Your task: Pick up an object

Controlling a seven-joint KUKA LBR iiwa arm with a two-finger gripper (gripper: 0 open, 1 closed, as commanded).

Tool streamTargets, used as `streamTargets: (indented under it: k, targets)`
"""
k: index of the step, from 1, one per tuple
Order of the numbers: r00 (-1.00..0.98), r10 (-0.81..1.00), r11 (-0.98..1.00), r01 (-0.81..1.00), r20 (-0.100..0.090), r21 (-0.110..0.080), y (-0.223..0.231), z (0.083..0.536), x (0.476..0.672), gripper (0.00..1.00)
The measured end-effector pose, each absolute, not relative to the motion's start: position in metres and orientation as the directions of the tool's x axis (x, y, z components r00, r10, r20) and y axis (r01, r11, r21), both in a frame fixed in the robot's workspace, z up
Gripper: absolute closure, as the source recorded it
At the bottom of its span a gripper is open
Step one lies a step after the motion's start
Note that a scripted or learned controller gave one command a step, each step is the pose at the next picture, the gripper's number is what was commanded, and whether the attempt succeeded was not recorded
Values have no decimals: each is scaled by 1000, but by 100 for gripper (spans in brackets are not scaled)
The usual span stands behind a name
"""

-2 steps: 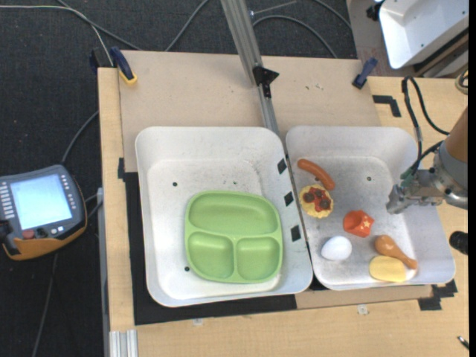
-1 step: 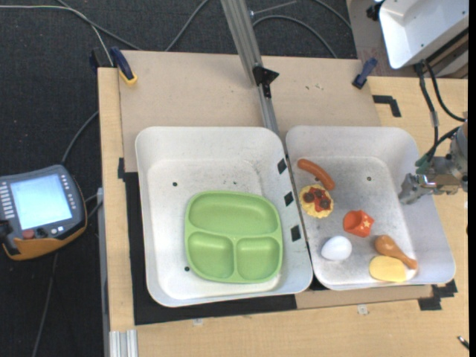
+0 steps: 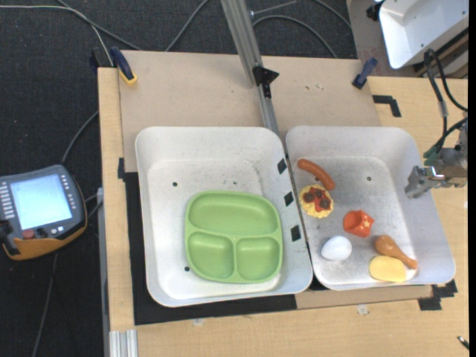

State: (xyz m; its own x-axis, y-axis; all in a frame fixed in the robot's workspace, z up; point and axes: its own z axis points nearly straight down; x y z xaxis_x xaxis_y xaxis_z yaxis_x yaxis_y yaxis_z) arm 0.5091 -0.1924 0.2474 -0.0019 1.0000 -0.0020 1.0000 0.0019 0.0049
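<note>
Beside the right bin's outer rim my gripper waits — finger state unclear — orange cup lies down-left of it.

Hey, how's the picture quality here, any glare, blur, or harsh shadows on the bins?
Camera view: even, soft light with faint shadows; the toy food in the right bin is sharp. The white housing at top right is overexposed. The gripper at the right edge is slightly soft.
</note>
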Motion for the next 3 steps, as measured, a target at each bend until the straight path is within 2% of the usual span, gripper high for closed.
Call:
streamTargets:
  k: [1, 2, 3]
  targets:
    - [-6, 1000, 6, 1000, 3, 1, -143, 255, 510, 100]
    - [-6, 1000, 6, 1000, 4, -3, -89, 240, 512, 100]
    - [-7, 1000, 7, 1000, 2, 0, -31, 239, 521, 100]
